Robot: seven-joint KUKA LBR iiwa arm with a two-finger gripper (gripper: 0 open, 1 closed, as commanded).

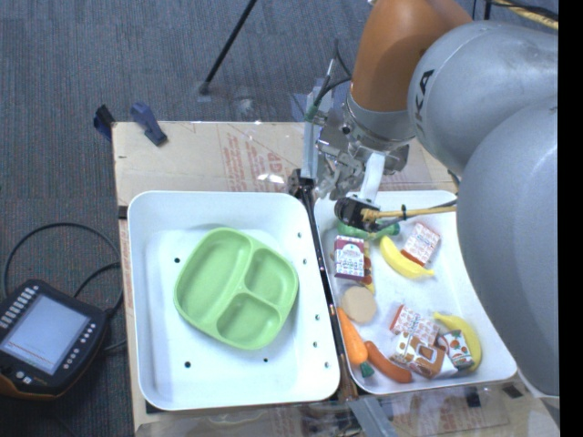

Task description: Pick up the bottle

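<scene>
The arm hides the right bin's far corner; finger state unclear. Cardboard-topped worktop, grey carpet.

The arm is bulky, with smooth grey rounded shells, an orange band above the wrist, and black lettering beside the band. The hand is bare metal.

Only the letters "KA" read clearly, on the grey arm.
</scene>
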